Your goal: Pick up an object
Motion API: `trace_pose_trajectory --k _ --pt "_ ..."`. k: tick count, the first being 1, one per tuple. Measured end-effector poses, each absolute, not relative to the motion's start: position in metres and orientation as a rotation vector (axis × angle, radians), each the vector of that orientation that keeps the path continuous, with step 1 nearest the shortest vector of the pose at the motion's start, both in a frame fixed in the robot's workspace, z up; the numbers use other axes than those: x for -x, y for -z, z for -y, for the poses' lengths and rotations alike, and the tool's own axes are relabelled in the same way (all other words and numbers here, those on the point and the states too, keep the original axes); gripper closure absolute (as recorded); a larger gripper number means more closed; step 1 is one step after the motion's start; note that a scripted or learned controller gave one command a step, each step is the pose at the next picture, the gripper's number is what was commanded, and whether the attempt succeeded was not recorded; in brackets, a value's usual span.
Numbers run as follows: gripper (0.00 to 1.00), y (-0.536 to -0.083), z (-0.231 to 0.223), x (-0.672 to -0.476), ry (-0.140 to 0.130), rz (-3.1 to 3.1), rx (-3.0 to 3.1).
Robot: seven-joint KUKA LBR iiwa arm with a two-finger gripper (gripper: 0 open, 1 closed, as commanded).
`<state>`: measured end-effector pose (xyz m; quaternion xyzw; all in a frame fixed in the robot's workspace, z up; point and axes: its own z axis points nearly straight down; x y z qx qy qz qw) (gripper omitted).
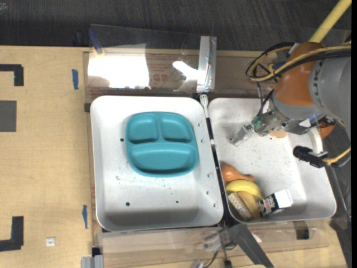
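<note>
In the right bin (pixel 312 202) several small objects lie bunched at the front left corner: an orange round fruit (pixel 230 172), a yellow banana (pixel 245 188), a brownish speckled item (pixel 241 204) and a small white box with a dark and red end (pixel 276 200). My gripper (pixel 243 134) hangs over the back half of the same bin, its grey fingers pointing left and down, well behind the pile. The fingers stand apart with nothing between them. The grey arm with its orange band (pixel 295 85) comes in from the right.
The left bin (pixel 111 200) holds a teal divided plate (pixel 162 143) at its middle. A clear plastic panel (pixel 145 66) and a metal post (pixel 206 66) stand behind the bins. Yellow and black cables (pixel 268 63) loop near the wrist.
</note>
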<state>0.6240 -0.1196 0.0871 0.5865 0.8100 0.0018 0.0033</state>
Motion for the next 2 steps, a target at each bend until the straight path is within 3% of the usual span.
trace_pose_trajectory --k 1,2 --pt "1.00 -0.101 0.120 -0.627 -0.012 -2.533 -1.832" --pt "1.00 -0.107 0.123 -0.582 -0.001 -2.610 -1.747"
